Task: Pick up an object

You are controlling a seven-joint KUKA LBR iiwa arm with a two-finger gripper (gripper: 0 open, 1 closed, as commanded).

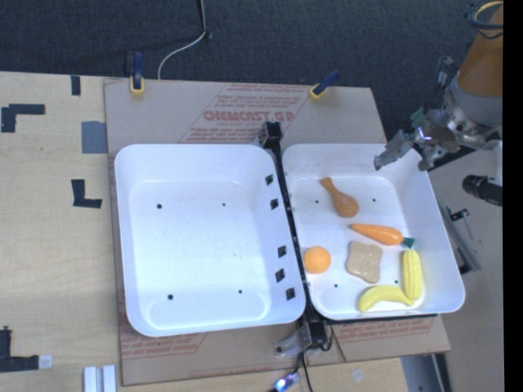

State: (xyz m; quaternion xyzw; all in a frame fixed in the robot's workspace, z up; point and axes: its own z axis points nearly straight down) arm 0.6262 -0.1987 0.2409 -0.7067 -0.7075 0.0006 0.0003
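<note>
1. Right bin [425, 194]: a shallow white tray and the reference for all positions below. It holds every loose item.
2. Left bin [196, 235]: a second white tray just beside the right bin on its left. The two rims meet along a dark clipped seam.
3. Gripper [406, 151]: above the right bin's far right corner, over the rim and raised off the floor. Two dark fingers appear spread apart, one pointing left over the bin; nothing lies between them. The finger shapes are small and partly merged with the wrist, so the spread is judged roughly.
4. Arm [480, 64]: an orange band above a grey wrist, beyond the right bin's far right corner.
5. Drumstick [340, 198]: a tan toy chicken leg on the right bin's floor, toward its far side, near the middle.
6. Carrot [377, 233]: an orange toy lying across the right bin's centre, its green tip toward the right wall.
7. Orange ball [317, 260]: near the right bin's left wall, toward the near side.
8. Bread slice [364, 261]: a tan square just right of the ball, below the carrot.
9. Corn cob [412, 273]: yellow, along the right bin's right wall.
10. Banana [384, 299]: yellow, in the right bin's near right corner, touching the corn cob's lower end.
</note>
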